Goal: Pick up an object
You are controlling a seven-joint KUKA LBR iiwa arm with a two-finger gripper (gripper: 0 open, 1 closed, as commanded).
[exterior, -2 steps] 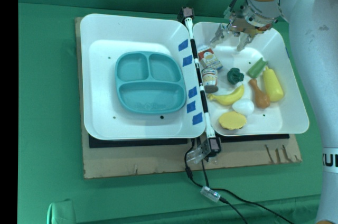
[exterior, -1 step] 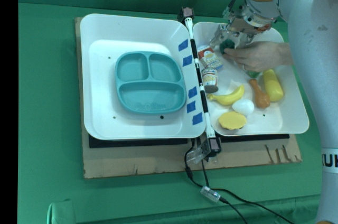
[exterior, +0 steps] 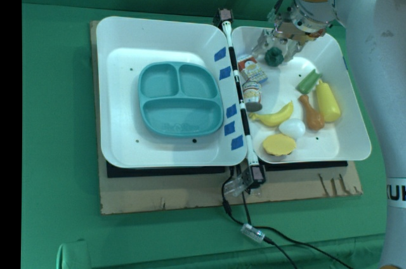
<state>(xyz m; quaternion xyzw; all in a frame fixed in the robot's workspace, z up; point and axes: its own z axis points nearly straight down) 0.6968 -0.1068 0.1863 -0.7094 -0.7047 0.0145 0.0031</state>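
gripper (exterior: 275,51) low over the far end of the right bin (exterior: 355,134), fingers spread wide either side of a dark green round object (exterior: 274,58) (gripped or merely straddled: cannot tell). banana (exterior: 274,116), egg (exterior: 292,129), drumstick (exterior: 311,113) nearer. teal plate (exterior: 179,99) in left bin (exterior: 117,39).

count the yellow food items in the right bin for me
3, possibly more hidden under the gripper: a banana mid-bin, a corn cob near the right wall, and a round yellow-topped piece at the front edge of the right bin.
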